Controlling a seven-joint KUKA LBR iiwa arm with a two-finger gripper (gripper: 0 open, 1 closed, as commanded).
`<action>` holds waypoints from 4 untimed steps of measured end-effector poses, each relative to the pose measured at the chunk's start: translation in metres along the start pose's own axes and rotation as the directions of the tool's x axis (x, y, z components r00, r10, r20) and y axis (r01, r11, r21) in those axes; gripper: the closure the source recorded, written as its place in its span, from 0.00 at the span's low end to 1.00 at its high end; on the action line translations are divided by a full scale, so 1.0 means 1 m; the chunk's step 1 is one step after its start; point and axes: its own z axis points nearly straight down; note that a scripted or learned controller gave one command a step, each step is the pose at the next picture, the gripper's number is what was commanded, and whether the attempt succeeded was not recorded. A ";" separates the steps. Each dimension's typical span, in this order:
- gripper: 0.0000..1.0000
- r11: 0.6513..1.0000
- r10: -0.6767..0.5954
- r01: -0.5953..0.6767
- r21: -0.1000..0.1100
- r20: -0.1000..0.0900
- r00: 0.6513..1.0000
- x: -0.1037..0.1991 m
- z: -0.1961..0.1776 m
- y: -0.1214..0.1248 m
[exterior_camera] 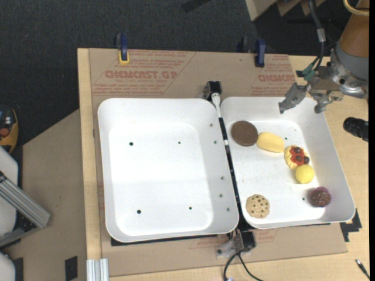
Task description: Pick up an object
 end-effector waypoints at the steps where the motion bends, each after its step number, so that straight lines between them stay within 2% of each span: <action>1: 0.00 1.000 0.000 0.000 0.012 -0.002 1.000 -0.016 0.171 0.045; 2: 0.00 1.000 0.002 -0.002 0.011 -0.004 1.000 -0.001 0.194 -0.034; 3: 0.00 1.000 -0.002 0.002 -0.004 0.001 1.000 0.000 0.191 0.015; 4: 0.00 1.000 -0.007 0.007 -0.013 -0.001 1.000 0.056 0.084 0.026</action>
